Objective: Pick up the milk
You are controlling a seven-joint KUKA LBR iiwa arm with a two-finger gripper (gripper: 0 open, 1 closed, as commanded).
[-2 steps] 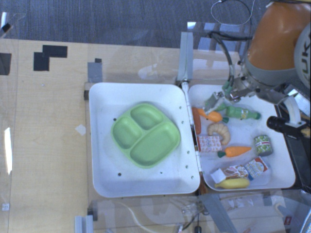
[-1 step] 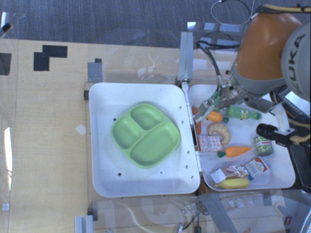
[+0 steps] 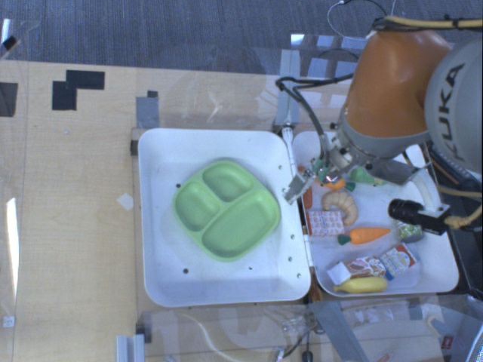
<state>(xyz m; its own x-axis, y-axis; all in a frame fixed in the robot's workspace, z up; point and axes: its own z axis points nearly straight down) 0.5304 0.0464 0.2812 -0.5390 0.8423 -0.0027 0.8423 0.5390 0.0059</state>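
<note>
Across the frame, a light wooden desk [image 3: 68, 202] is seen carrying two shallow white bins side by side. In the upper right, the grey arm [image 3: 407, 81] with its orange band is seen reaching in over the right bin. The left bin [image 3: 162, 277], at the centre of the frame, is occupied by a green divided plate [image 3: 226, 210]. The right bin [image 3: 445, 277], at the lower right, holds the small items.

Among these, a croissant-like pastry [image 3: 343, 204] is seen near the upper middle of the right bin, with a small red-and-white packet [image 3: 326, 222] just below it and an orange carrot [image 3: 367, 235] to the right of that. A banana [image 3: 361, 284] lies at the bin's lower edge. The milk is judged to be the small carton [image 3: 383, 264] lying on its side just above the banana, though its print is too small to be read.

The tool [image 3: 313, 178] is positioned over the divide between the two bins, at the right bin's upper left corner, well apart from the carton. Whether it stands apart or together cannot be told, and nothing is seen held in it.

The task is therefore judged barely begun: the milk rests in the bin, and the approach, the grasp and the lift are all left to be done.
</note>
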